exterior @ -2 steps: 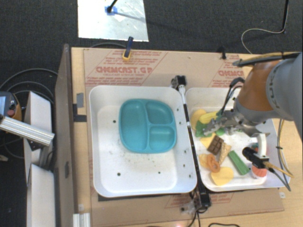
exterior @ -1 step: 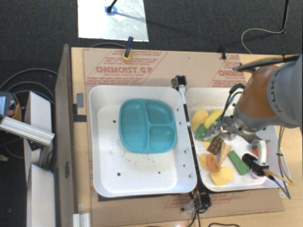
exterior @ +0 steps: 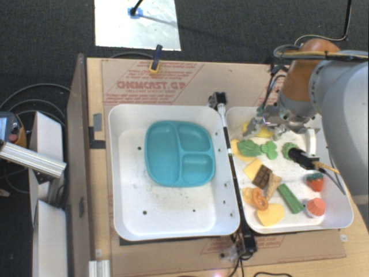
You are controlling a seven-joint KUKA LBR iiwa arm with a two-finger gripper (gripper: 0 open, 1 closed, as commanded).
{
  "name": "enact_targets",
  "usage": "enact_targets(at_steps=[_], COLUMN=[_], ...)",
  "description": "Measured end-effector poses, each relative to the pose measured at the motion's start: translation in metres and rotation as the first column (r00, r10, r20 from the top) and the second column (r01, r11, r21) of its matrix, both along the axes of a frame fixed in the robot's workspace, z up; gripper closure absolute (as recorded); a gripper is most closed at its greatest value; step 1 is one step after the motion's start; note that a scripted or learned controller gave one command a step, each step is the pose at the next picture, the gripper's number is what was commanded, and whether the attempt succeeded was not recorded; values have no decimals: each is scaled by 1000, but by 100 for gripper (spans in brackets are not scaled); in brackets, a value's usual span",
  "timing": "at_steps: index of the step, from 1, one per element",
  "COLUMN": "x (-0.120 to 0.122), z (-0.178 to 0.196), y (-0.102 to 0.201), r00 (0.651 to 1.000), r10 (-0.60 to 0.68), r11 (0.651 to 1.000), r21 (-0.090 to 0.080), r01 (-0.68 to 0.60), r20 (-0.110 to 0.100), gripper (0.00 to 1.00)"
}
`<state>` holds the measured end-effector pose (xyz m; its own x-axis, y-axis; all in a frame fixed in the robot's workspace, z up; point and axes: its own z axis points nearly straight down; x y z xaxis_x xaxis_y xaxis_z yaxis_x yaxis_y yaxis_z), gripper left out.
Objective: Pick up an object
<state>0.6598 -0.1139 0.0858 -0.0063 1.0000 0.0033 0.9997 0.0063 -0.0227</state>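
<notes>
– Over the far end of the right-hand bin [exterior: 337, 209], that's where the gripper [exterior: 264, 130] hangs, fingers [exterior: 249, 130] spread wide, nothing clamped between them.
– What lies under it?
– A yellow piece [exterior: 262, 134], right below the jaws, close to the bin's far wall. Whether metal touches it, I cannot tell.
– And the neighbours? It looks crowded.
– Crowded it is! Just in front of the yellow piece sits a leafy green toy [exterior: 248, 149] with a smaller green one [exterior: 269, 150] against it, then a round green one [exterior: 288, 150] a little apart. Nearer the camera come a yellow wedge [exterior: 252, 168], a brown chocolate bar [exterior: 262, 176] overlapping a tan cracker [exterior: 272, 187], an orange pretzel shape [exterior: 258, 198] and a pale yellow heart-like piece [exterior: 271, 215] by the near wall.
– The right side?
– A green stick [exterior: 290, 198] lying at a slant, a red fruit [exterior: 315, 181] with a green top, and an orange-red piece [exterior: 315, 206] (too small to name) near the corner.
– The other bin?
– The left bin [exterior: 130, 201] has one teal divided plate [exterior: 179, 153], flat in the middle, well apart from all the toys. The grey arm [exterior: 340, 97], with its orange band [exterior: 300, 77], covers the right-hand bin's far right corner.
</notes>
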Motion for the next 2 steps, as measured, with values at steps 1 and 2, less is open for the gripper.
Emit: enact_targets(at_steps=[1,2], x=[3,3], z=[-3,-3], y=[8,7], r00=[1000,1000], r10=[-8,-9], r11=[1000,1000], r21=[-6,-3], r01=[8,9], r20=[-6,-6], gripper=[0,0])
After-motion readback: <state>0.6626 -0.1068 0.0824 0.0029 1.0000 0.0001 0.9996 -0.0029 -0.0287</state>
